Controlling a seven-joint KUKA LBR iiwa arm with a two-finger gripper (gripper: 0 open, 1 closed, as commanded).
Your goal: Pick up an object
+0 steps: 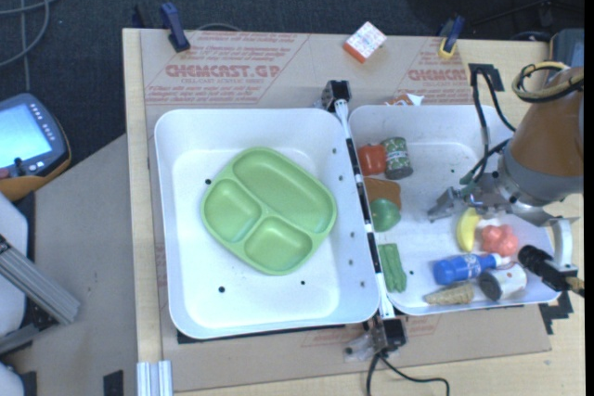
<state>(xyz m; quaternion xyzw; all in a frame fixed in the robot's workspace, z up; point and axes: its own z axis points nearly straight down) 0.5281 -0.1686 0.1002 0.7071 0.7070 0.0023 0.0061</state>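
Note:
My gripper [449,201] hangs low over the middle of the right bin [436,127], reaching in from the right under the arm's orange band. It is just up and left of a yellow banana-like piece [467,229] and a salmon-pink lump [499,239]. Nothing shows in its grasp. Along the bin's left side lie a red object [371,159], a small can [397,157], a brown piece [382,192], a green ball [384,214] and a green pickle [392,266]. Near the front lie a blue bottle [462,270] and a tan cone [450,295].
The left bin [186,153] holds a light green divided plate [269,209]. A small orange-and-white box [365,42] sits on the bench behind the bins. Blue clamps [173,25] grip the bench's far edge. Black cables run beside the arm.

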